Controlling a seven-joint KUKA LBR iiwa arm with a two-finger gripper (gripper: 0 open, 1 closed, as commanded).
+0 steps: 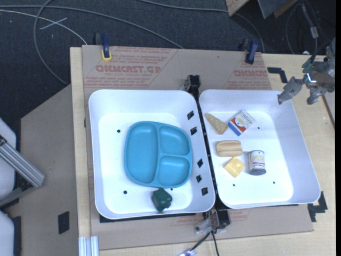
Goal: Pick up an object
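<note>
Dark carpet floor (160, 15), loose cables (53, 23).

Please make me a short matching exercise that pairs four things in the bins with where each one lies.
Things:
1. blue plate
2. green object
3. can
4. red and white carton

Places:
A. right bin, far side
B. left bin, middle
C. right bin, right of the yellow block
D. left bin, near edge, below the plate

Pairs: 1-B, 2-D, 3-C, 4-A

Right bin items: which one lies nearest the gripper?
The small red, white and blue carton, at the bin's upper middle, lies closest to the gripper.
</note>
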